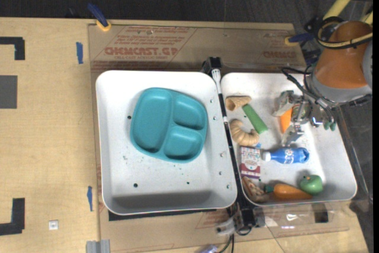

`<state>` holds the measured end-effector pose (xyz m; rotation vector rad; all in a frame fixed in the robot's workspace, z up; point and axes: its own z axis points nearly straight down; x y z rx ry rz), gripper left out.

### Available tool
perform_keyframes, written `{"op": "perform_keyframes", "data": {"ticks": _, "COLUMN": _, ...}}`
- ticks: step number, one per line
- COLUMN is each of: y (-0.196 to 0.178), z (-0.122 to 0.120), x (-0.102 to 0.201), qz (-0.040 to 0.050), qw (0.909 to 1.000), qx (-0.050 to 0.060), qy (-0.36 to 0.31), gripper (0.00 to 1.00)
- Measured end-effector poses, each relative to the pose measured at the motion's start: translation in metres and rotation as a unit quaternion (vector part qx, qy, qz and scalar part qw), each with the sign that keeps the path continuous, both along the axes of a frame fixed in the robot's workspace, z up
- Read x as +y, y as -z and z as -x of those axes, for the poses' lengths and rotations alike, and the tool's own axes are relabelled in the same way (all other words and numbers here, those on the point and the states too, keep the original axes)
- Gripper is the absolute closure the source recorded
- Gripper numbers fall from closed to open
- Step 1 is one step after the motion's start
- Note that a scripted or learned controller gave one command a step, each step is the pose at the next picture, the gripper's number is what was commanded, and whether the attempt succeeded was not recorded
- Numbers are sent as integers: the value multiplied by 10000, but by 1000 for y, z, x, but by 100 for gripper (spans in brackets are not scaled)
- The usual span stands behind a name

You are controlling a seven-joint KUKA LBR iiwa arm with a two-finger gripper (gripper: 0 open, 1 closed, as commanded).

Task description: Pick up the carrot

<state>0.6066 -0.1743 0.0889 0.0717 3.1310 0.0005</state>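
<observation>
A cardboard-covered desk [47, 127] bears two white bins; the left bin [118, 186] holds a teal divided plate [169, 123]. The hand [291, 115] hangs low in the right bin [337, 151], an orange piece between its fingers, seemingly the carrot [285, 119]. Near the front wall lies another orange vegetable [290, 191] beside a green toy [311, 183]

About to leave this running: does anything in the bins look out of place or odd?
One oddity: the gripper is over a small orange piece at the right bin's top, while the carrot lies by the bottom edge beside a green item. Nothing looks spilled.
</observation>
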Motion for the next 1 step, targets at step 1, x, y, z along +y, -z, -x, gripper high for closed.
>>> {"op": "perform_keyframes", "data": {"ticks": 1, "y": -15, "z": -5, "x": 1, "qz": 19, "qw": 10000, "qx": -76, "qy": -8, "gripper": 100}}
